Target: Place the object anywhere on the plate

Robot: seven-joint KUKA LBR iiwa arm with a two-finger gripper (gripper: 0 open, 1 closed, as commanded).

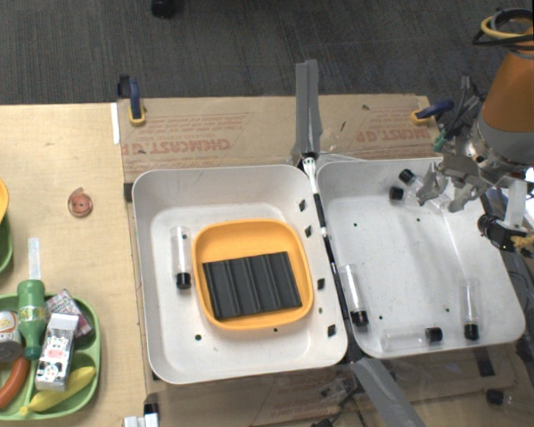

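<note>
An orange plate (249, 236) sits in the left bin (167, 343). A black ribbed rectangular pad (253, 285) lies flat on it. A clear tube with a black cap (180, 255) lies in the same bin, just left of the plate. My gripper (444, 188) hangs over the far right corner of the right bin (403, 246), below the orange-banded wrist (515, 97). Two small black-capped pieces (398, 190) lie just left of the gripper; whether it touches them is unclear.
Three more clear capped tubes lie in the right bin: one by the left wall (352, 297), one at the right (468, 309), one along the front (409, 339). A green tray of toy food (42, 349) stands on the bench at far left.
</note>
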